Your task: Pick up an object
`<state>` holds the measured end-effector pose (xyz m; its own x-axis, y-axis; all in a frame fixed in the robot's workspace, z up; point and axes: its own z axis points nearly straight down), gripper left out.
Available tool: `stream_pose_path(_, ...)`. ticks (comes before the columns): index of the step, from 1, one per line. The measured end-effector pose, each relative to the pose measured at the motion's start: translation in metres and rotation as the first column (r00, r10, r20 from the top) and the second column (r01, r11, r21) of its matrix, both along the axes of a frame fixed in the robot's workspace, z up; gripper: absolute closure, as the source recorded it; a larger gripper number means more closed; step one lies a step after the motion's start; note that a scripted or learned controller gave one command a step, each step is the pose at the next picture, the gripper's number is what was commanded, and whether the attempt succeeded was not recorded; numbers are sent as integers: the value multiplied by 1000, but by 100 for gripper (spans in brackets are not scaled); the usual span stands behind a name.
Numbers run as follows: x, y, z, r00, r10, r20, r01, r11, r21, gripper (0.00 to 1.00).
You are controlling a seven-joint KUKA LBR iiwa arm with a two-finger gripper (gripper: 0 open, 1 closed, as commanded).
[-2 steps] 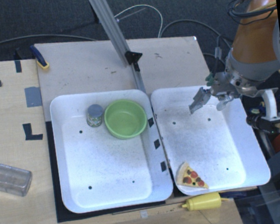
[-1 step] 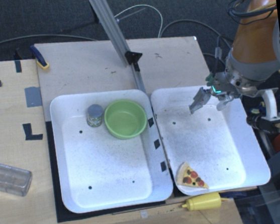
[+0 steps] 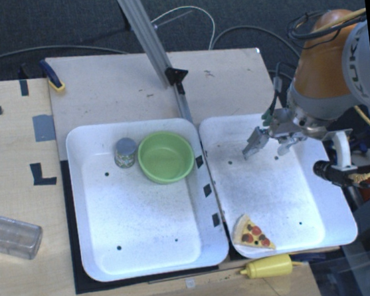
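Note:
My gripper (image 3: 270, 145) hangs over the back part of the right bin (image 3: 328, 227), fingers spread open with nothing between them. A toy pizza slice (image 3: 252, 233) lies in that bin's front left corner, well in front of the gripper. In the left bin (image 3: 98, 255), at its back, a green bowl (image 3: 166, 156) sits with a small grey can (image 3: 125, 152) touching its left side. The grey arm with its orange band (image 3: 326, 69) reaches in from the right.
A yellow mustard bottle (image 3: 270, 266) lies on the bench just in front of the right bin. A clear plastic container (image 3: 8, 234) lies far left. A slanted metal pole (image 3: 152, 41) comes down to the bins' back edge.

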<state>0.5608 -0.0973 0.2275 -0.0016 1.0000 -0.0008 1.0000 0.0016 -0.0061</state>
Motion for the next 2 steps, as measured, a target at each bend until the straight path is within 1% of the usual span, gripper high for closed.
stream_pose_path(1, 4, 8, -60, 1000, 1, -2, -1, 1000, 1, 0)
stream_pose_path(2, -3, 8, -105, 1000, -1, -2, 1, 1000, 1, 0)
